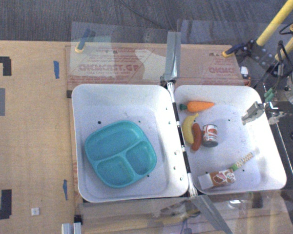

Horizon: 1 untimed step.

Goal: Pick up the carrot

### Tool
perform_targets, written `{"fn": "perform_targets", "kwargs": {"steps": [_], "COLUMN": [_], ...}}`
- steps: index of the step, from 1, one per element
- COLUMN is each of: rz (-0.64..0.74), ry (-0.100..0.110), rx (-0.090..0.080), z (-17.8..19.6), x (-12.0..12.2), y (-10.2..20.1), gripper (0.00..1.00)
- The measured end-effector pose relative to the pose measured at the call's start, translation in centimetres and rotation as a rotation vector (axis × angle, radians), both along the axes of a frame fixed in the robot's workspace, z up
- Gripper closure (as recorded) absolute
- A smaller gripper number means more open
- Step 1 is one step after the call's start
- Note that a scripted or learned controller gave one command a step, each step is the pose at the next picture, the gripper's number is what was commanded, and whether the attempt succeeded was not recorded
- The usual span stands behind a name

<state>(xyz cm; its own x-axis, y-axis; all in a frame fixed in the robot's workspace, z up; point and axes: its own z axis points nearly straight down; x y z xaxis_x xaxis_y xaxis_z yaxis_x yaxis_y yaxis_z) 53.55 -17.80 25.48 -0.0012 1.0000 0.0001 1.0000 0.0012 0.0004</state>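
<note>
Lowest in the right bin [276, 172] lies a small carton [218, 178]; above it a can [210, 135] beside a sausage [197, 136] and banana [187, 128]. The carrot [199, 106] lies at the bin's upper left. My gripper [252, 113] hovers at the right edge, well apart from it; whether my fingers are parted I cannot tell.

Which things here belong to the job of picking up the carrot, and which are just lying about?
Belonging to the job:
carrot
tool
right bin, where the carrot lies

Just lying about:
banana
sausage
can
carton
teal tray in the left bin
</note>
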Motion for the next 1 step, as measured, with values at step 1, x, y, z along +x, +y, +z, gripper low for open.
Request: {"fn": "perform_targets", "kwargs": {"steps": [1], "rz": [0.093], "ry": [-0.004], "rx": [-0.002], "z": [-4.54], "x": [6.94], "y": [5.22], "gripper": [0.0]}}
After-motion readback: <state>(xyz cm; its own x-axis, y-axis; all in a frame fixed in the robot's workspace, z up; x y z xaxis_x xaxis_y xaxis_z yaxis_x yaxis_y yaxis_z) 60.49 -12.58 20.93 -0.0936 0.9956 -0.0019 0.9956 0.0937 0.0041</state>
